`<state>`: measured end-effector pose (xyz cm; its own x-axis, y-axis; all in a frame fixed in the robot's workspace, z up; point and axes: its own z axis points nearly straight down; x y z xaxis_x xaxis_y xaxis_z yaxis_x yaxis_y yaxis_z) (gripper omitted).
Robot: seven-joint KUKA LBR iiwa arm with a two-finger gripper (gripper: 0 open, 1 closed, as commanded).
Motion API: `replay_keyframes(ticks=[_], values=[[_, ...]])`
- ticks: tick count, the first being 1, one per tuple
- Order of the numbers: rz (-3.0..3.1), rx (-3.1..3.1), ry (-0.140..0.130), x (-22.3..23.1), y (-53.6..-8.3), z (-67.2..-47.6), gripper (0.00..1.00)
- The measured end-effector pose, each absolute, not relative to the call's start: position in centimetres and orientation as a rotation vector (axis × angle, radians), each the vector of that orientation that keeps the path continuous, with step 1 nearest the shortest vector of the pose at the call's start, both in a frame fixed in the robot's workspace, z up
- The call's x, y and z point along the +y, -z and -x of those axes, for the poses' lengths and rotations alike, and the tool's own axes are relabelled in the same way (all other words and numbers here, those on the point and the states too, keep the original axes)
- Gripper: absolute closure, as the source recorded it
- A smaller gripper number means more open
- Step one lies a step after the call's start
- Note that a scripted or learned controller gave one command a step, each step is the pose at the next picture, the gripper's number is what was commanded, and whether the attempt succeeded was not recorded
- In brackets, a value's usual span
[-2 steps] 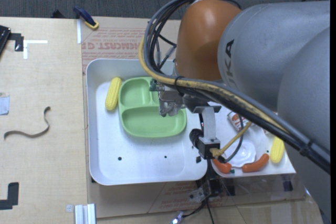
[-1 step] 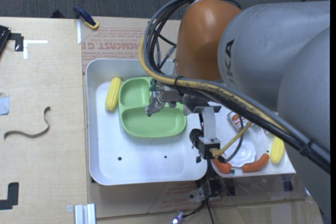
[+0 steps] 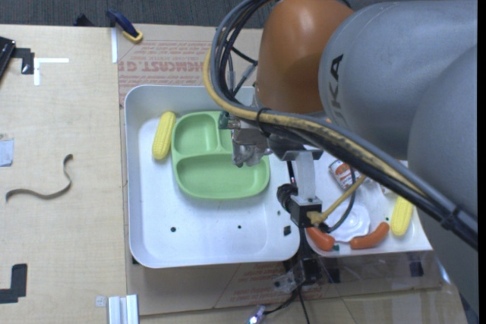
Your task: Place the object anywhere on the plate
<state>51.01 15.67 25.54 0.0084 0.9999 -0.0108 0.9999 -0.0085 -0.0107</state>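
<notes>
A green divided plate [image 3: 216,163] lies in the left white bin [image 3: 205,239]. A yellow corn cob [image 3: 162,135] rests on the bin floor against the plate's left rim, outside the plate. My gripper [image 3: 243,152] hangs over the plate's right part, near the divider, under the orange band and grey wrist. The arm covers the plate's upper right corner. I see nothing in the gripper.
The right bin [image 3: 380,243], mostly hidden by the arm, holds two orange sausage-like pieces [image 3: 370,237], a second yellow corn [image 3: 401,216] and a small red-and-white item [image 3: 343,174]. Cables hang between the bins. A dark curved strip [image 3: 45,190] lies on the bench at the left.
</notes>
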Motion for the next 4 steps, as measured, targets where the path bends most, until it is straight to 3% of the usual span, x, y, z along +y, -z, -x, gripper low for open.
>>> replay_keyframes(ticks=[1, 2, 3, 4], values=[[-2.423, 2.000, 0.011, 15.7, -26.9, -47.7, 1.00], [-2.577, 1.793, 0.008, 17.8, -28.7, -48.9, 1.00], [-2.641, 1.697, 0.010, 22.8, -28.2, -51.9, 1.00], [-2.638, 1.701, 0.008, 17.3, -32.7, -51.9, 1.00]])
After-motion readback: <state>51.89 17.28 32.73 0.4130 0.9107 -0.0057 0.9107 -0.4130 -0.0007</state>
